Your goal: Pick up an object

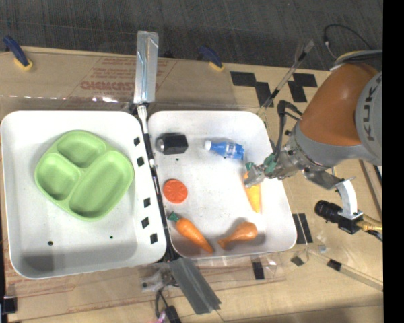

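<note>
The right bin [209, 121] holds several small objects. A black block [172, 142] lies at its far left and a blue-and-white bottle [224, 149] at the far middle. An orange disc [176, 191] sits at the left, and a carrot [189, 231] and an orange-brown piece [240, 233] lie along the near wall. A yellow cone-shaped piece [255, 197] lies by the right wall. My gripper [254, 174] is low over the cone's upper end, close to it or touching it; the contact itself is not visible.
The left bin [27, 247] holds a green three-compartment plate [84, 173]. A metal divider [145, 66] runs between the bins. The arm's orange band [333, 113] and cables hang over the bench to the right of the bins.
</note>
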{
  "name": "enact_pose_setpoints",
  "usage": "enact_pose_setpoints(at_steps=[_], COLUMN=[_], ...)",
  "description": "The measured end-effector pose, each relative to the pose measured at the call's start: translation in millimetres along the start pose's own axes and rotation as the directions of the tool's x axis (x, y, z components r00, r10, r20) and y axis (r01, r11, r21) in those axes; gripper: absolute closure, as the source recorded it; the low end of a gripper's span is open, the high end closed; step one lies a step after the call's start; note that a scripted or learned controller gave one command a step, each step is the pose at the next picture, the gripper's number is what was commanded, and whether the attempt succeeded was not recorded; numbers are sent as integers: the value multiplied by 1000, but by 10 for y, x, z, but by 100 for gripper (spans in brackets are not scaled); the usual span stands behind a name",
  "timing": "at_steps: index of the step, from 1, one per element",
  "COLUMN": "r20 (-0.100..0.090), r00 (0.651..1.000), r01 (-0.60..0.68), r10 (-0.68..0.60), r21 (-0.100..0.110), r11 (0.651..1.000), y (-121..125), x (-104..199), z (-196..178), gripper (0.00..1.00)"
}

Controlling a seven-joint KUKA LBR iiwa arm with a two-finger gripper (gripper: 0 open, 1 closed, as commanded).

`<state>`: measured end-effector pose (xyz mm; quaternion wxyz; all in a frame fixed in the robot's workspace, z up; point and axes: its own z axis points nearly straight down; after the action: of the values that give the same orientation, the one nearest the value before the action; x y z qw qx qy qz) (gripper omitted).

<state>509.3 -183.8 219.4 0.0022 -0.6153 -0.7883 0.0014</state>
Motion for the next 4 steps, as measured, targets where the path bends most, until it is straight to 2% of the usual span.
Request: enact_pose_setpoints(at_steps=[1, 2, 3, 4], r20=[2, 2, -1, 0], r00=[992, 981, 966, 966], r01=[-127, -192, -257, -257], r10=[127, 192, 257, 257], r21=[-6, -6, 1, 0], r11=[992, 981, 966, 966], y=[239, 119, 251, 253], x=[-326, -221, -234, -238], z=[1265, -399, 397, 388], gripper=[100, 100, 100, 0])
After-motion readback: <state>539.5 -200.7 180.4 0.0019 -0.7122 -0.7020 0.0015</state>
